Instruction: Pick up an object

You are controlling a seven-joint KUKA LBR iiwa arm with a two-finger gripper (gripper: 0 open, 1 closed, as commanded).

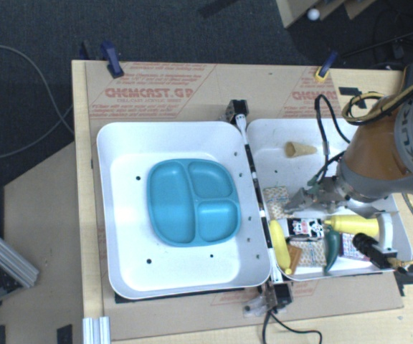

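The arm [378, 156] hangs low over the right bin [278, 131], jaws hidden, grip unclear, likely targeting the clutter [303, 228].

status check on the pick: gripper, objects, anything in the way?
Gripper low over right bin, nothing visibly held. Yellow bottle, banana beside it. Blue tray in left bin.

The arm [393, 149] runs off the right edge of the frame, and its bulk covers the right side of the right bin [278, 138]. The gripper [314, 196] sits low in shadow under the wrist, too dark to read. The clutter at the bin's lower end overlaps: a patterned card [303, 228] is partly under a yellow piece [351, 225], its print too small to make out.
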